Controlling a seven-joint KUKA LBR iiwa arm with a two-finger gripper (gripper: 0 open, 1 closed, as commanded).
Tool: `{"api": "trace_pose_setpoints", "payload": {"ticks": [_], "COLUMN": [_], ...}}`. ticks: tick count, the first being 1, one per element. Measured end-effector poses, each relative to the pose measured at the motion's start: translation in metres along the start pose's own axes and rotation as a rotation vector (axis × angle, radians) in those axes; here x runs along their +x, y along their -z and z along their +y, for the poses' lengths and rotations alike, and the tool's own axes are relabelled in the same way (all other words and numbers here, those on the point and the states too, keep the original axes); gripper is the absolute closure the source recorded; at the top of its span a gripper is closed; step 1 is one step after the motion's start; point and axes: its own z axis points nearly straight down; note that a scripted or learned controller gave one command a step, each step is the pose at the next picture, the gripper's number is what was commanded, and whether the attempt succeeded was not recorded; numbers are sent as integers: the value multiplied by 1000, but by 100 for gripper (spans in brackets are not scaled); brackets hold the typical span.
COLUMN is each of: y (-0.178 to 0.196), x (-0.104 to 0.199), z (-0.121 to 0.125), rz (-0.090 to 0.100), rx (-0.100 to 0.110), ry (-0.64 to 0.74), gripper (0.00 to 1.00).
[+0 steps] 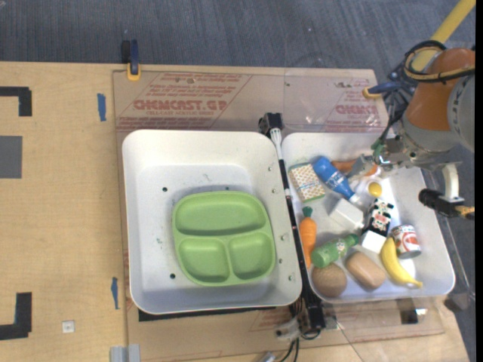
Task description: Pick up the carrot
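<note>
The carrot (308, 233) is orange with a small green top and lies upright along the left wall of the right bin (441, 277), beside the divider between the bins. My gripper (383, 157) hangs over the far right part of the same bin, well up and to the right of the carrot, with the blue bottle (333, 178) and other items between them. The grey wrist with its orange band (434, 100) covers the gripper from above.
The right bin is crowded: a checkered packet (306, 181), white box (347, 214), green vegetable (330, 252), two brown items (330, 279), banana (397, 263) and red-and-white can (408, 240). The left bin (151, 172) holds a green divided plate (223, 237).
</note>
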Motion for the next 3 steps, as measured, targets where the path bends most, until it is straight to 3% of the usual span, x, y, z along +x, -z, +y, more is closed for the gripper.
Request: {"api": "trace_pose_setpoints", "payload": {"ticks": [1,2,3], "y": [14,7,4], "x": [-2,-3,-3], "z": [2,-36,-37], "rz": [-8,-2,-1], "rx": [-5,-9,-6], "ry": [4,290,288], "gripper": [100,100,0]}}
